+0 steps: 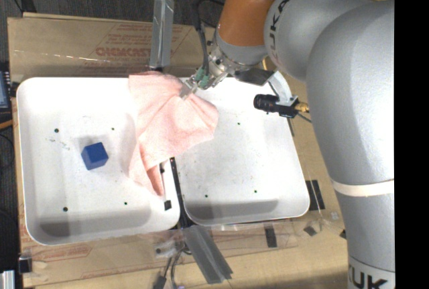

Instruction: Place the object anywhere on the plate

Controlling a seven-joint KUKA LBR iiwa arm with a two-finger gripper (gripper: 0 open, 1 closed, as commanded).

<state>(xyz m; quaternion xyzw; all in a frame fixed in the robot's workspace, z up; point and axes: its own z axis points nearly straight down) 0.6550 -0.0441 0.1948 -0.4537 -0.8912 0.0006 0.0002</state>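
A pink cloth point(171, 127) lies draped across the divider between the left bin point(40, 120) and the right bin point(261, 167). Most of it spreads into the left bin's right side. Its upper edge rises to a peak at my gripper point(188, 88), which comes down from the orange-banded wrist at the back of the bins. The fingertips are pinched together on that raised fold of cloth. A small blue cube point(94, 155) rests on the left bin's floor, well to the left of the cloth and apart from it.
A grey upright post point(161, 33) stands behind the bins, just left of the gripper. A flat cardboard sheet point(74, 46) lies along the back. The arm's large grey body point(348, 113) covers the right side. A black fitting point(271, 104) sticks out over the right bin.
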